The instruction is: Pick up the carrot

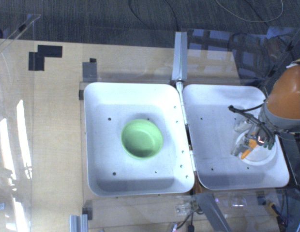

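Orange, one carrot [245, 153] under the pincer [250, 144], grip unclear; one green bowl [142, 138].

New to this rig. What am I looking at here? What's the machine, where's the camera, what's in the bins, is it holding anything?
One fixed camera looks down at a slant on a wooden bench holding two shallow white bins side by side. The left bin holds a green bowl. Over the right bin, a grey robot arm with an orange band reaches in from the right. Its gripper sits low over a small orange piece, probably the carrot it is meant to pick up, lying by a round clear or white dish. The wiring around the gripper hides the grasp, so I can't tell whether the carrot is held.
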Controlling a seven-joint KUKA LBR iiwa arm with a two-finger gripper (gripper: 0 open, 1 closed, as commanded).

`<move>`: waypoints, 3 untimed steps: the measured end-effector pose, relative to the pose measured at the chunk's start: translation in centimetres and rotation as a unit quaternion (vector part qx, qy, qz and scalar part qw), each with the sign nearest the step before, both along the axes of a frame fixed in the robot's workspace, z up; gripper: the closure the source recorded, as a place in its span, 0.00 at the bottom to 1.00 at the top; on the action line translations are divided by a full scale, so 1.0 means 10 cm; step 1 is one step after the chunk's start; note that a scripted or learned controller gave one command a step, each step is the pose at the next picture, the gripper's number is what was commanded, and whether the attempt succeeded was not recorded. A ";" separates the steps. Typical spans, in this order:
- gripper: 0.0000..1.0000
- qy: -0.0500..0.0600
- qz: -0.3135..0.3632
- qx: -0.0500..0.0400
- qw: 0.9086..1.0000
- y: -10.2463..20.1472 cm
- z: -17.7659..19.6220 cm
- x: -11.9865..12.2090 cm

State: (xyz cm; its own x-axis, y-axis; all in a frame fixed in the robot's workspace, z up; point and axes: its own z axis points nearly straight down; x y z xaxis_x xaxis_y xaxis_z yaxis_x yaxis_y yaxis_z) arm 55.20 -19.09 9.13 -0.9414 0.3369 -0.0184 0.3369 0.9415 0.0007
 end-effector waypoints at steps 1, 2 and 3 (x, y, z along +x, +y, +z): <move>0.00 -0.002 -0.105 0.004 0.994 -0.11 0.00 -0.44; 1.00 -0.007 -0.103 0.004 0.995 -0.09 0.14 -0.40; 1.00 -0.001 0.129 -0.001 0.992 0.55 1.28 -0.61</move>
